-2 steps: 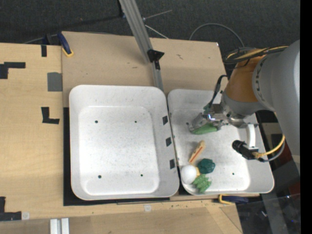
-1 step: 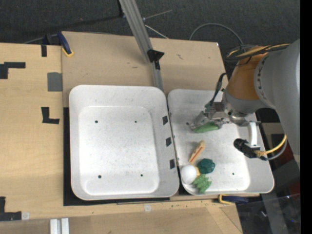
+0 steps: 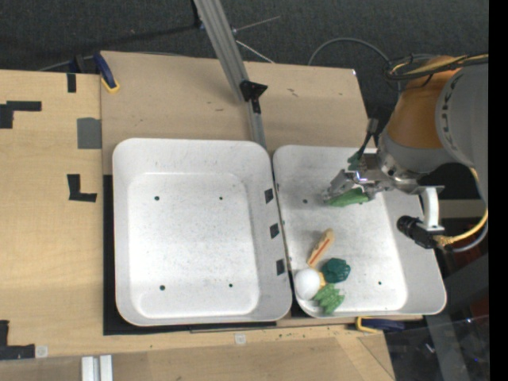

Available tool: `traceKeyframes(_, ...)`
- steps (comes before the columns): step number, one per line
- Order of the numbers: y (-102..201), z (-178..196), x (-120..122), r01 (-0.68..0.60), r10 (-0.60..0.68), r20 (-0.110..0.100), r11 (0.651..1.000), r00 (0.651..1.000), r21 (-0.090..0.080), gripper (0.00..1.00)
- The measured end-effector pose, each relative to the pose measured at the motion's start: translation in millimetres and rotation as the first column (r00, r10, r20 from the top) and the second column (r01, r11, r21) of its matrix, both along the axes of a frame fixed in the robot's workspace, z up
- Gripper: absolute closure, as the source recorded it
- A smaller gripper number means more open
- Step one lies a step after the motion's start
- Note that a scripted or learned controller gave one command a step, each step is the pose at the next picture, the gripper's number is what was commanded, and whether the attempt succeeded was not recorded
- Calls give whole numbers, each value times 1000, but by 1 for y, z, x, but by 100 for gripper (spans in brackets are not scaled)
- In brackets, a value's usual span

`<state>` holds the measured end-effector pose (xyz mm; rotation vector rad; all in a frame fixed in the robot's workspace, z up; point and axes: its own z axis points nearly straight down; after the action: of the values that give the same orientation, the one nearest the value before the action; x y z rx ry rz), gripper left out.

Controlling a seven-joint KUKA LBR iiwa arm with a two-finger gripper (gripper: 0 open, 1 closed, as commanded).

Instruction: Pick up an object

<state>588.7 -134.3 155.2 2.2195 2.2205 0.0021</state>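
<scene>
While gripped, unlabelled green object [image 3: 349,199].

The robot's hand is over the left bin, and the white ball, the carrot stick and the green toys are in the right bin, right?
Not quite. The camera view shows the hand over the right bin, not the left bin. The rest is right: the white ball, the carrot stick and the green toys are in the right bin, near its front edge.
</scene>
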Motion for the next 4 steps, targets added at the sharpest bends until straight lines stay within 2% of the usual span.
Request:
traceKeyframes(1, 9, 57, 5, -2, 2, 2, 1000, 1000, 0, 100)
traceKeyframes(2, 10, 83, 5, -1, 1, -1, 1000, 1000, 0, 100)
traceKeyframes(3, 54, 75, 11, -5, 5, -5, 1000, 1000, 1, 100)
traceKeyframes(4, 113, 66, 13, -7, 7, -5, 1000, 1000, 2, 100)
